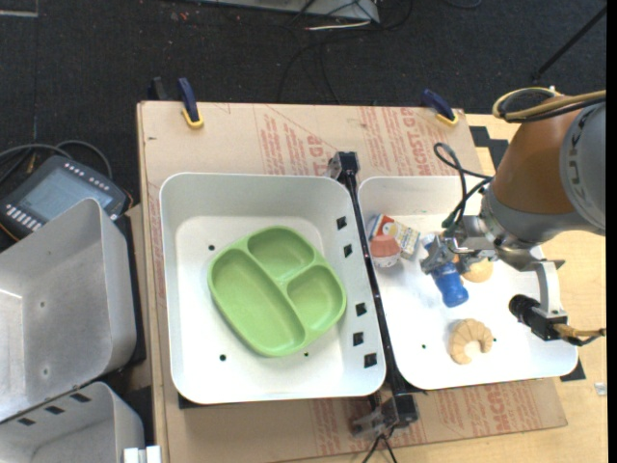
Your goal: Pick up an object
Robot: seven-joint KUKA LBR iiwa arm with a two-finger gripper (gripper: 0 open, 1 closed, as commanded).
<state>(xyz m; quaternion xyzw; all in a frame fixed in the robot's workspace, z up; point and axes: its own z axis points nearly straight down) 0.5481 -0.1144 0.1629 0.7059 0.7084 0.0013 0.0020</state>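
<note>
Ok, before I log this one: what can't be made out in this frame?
- Gripper: the fingertips blur into the blue object in the camera view; open or shut, holding or not, cannot be told.
- Yellowish item: partly hidden behind the wrist; its shape is unclear.
- Red-and-white item and small package: too small to read.
- Arm: cut off by the right edge.

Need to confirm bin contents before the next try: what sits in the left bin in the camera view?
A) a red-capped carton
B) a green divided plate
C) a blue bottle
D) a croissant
B: the green divided plate lies alone in the left bin, while the blue bottle, croissant and red-capped carton are all in the right bin.
</note>
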